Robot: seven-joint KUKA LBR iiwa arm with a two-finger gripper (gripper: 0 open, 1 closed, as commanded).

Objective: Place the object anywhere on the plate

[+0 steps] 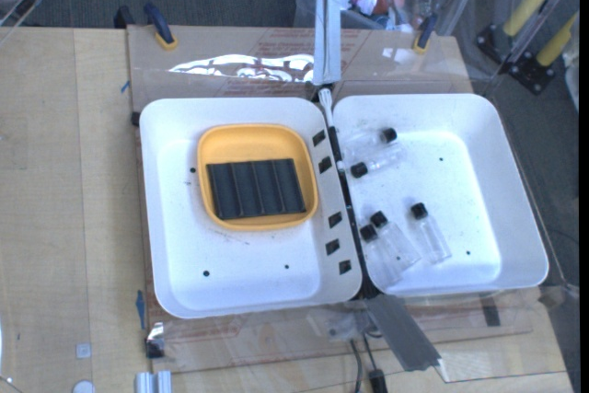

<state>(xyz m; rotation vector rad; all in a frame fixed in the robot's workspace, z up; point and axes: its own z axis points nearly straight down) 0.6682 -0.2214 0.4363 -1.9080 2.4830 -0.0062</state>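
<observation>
Nearest the camera, the front rim of the left bin (pixel 239 304) runs bare, and behind it the yellow plate (pixel 256 143) carries a dark ridged block (pixel 255 189) lying flat inside its rim. If that block is the object, the placing looks done. What seem to be four small clear vials (pixel 425 230) lie in the right bin (pixel 515 198).

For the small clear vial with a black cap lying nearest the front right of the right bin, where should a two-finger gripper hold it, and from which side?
Probably grip the clear vial across its body, just below the black cap, descending from above. It lies flat with free bin floor on both long sides, so the fingers could close across its narrow width.
</observation>
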